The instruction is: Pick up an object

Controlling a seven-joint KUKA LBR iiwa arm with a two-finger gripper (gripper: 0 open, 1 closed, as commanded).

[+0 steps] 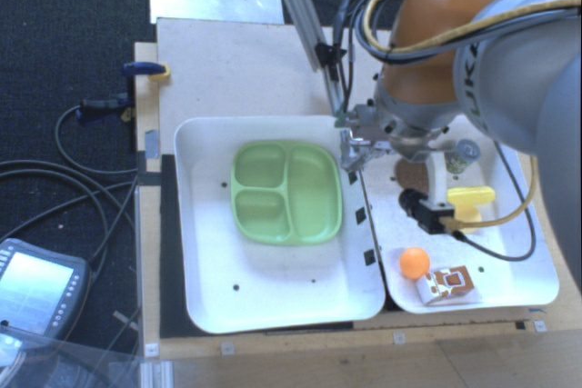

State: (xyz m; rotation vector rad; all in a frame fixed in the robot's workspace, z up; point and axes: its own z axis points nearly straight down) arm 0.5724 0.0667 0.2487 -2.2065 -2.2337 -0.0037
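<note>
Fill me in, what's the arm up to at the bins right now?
The KUKA arm reaches in from the right and hangs over the right bin, near the divider between the two bins. Its end effector's state can't be made out, and nothing is visibly held. In the right bin lie an orange ball, a small brown and white box, a yellow object and a brown round item partly under the wrist. The left bin holds a green divided plate.

Both white bins [273, 304] look like smooth, slightly glossy plastic. The green divided tray [286, 193] at the left bin's centre is matt plastic. The tabletop [236, 68], toward 12 o'clock, is pale, rough board. The orange ball [415, 263] looks smooth.
</note>
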